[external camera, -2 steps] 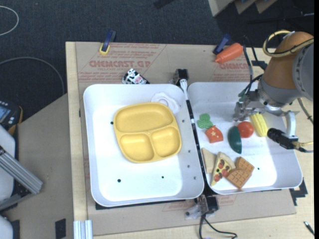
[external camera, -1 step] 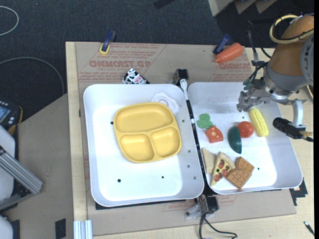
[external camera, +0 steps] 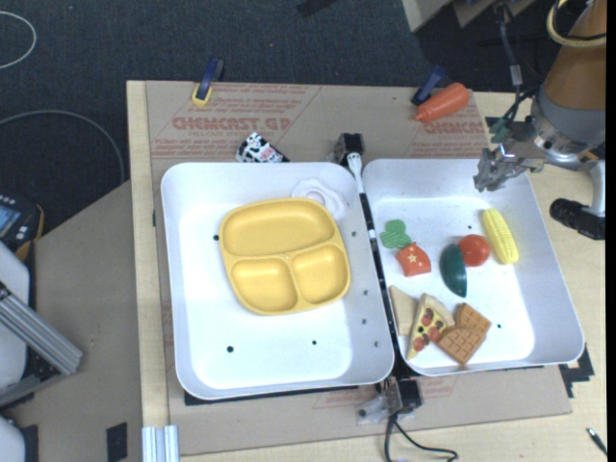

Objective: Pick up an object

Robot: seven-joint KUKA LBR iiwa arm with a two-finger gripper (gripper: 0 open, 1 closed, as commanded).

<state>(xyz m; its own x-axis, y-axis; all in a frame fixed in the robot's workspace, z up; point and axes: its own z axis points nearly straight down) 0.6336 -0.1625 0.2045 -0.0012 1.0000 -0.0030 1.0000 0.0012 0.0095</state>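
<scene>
My gripper [external camera: 491, 177] hangs over the far right corner of the right bin [external camera: 539, 340], above and a little left of the yellow corn cob [external camera: 499, 235]. Nothing shows between its fingers. Lower in that bin lie a red tomato [external camera: 474, 249], a dark green vegetable [external camera: 453, 269], a red piece with a star [external camera: 414, 259], a green leafy piece [external camera: 394, 233], a pizza slice [external camera: 428, 325] and a waffle [external camera: 467, 331].
The left bin [external camera: 192, 354] holds a yellow divided plate [external camera: 284, 255] and a white ring-shaped item [external camera: 322, 195]. An orange carrot [external camera: 443, 102], a black-and-white toy [external camera: 260, 149] and a blue-yellow clamp [external camera: 206, 82] lie on the cardboard behind the bins.
</scene>
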